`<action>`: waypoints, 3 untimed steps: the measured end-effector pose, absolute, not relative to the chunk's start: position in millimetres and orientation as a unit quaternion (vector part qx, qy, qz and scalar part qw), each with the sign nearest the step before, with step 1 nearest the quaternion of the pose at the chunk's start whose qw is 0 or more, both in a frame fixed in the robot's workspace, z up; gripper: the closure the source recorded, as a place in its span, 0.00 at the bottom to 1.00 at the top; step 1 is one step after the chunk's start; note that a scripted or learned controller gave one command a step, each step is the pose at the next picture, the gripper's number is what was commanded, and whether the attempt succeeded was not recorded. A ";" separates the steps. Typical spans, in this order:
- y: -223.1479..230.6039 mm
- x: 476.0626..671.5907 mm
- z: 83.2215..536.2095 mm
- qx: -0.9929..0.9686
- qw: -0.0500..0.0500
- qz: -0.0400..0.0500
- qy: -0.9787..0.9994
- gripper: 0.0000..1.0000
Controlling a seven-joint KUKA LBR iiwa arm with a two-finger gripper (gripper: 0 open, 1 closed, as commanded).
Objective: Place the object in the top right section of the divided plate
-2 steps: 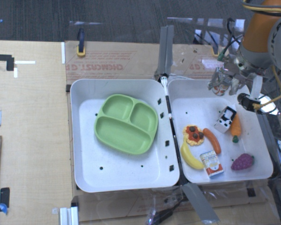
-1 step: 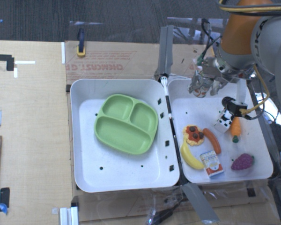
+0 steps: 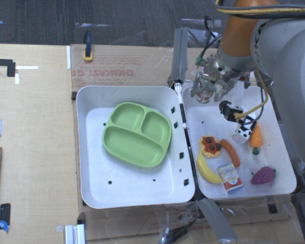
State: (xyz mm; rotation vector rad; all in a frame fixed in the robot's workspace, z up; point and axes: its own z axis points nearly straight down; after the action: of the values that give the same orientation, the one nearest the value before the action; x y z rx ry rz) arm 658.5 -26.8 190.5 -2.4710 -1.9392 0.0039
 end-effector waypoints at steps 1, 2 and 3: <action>-48.5 658.5 191.0 -0.706 0.000 0.001 -0.708 1.00; 37.4 614.2 190.8 -0.741 0.001 0.002 -0.671 1.00; 36.5 614.2 190.9 -0.742 0.001 0.002 -0.671 0.00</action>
State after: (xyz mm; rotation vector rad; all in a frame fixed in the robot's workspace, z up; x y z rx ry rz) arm 614.2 36.5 190.9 -2.3294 -2.1062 0.0048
